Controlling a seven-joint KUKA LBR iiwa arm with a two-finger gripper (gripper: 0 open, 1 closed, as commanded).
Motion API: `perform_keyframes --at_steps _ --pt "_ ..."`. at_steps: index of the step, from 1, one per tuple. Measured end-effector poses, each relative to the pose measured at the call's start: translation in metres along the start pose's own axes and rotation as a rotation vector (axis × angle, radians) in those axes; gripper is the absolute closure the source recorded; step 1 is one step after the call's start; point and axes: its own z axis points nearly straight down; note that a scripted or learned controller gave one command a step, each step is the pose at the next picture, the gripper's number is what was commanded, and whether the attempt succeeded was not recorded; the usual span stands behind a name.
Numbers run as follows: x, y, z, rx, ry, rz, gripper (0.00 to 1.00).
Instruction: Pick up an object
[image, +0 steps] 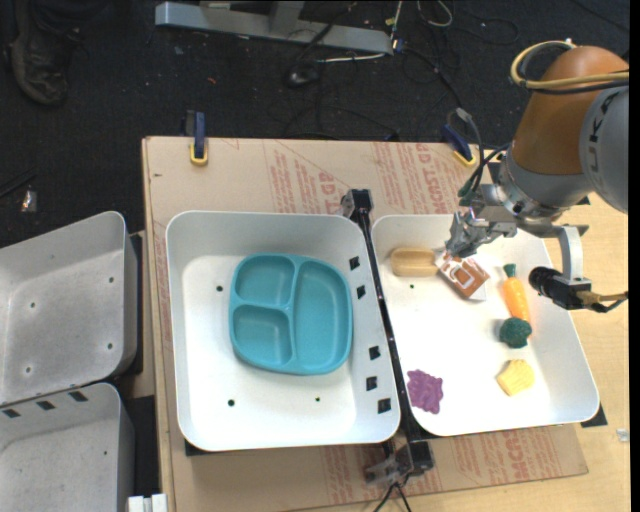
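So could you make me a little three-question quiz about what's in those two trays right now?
1. True or false: the teal divided plate lies in the left bin.
2. Which item lies nearest the hand? A) purple toy B) brown-and-white packet C) yellow piece
3. What colour is the carrot-shaped toy in the right bin?

Key: 1 true. 2 B; the hand hangs just above the packet. 3 orange, with a green tip.

Single fixed camera above bench (300, 160), slanted downward, framing both bins; arm (570, 120) enters right.
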Motion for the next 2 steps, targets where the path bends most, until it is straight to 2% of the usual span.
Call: perform_keyframes --at_steps 1,2 --pt "0.046 -0.009 -0.010 0.005 0.002 -0.003 1.00" --pt "0.103 -0.019 -0.001 0.008 0.002 -0.004 1.00"
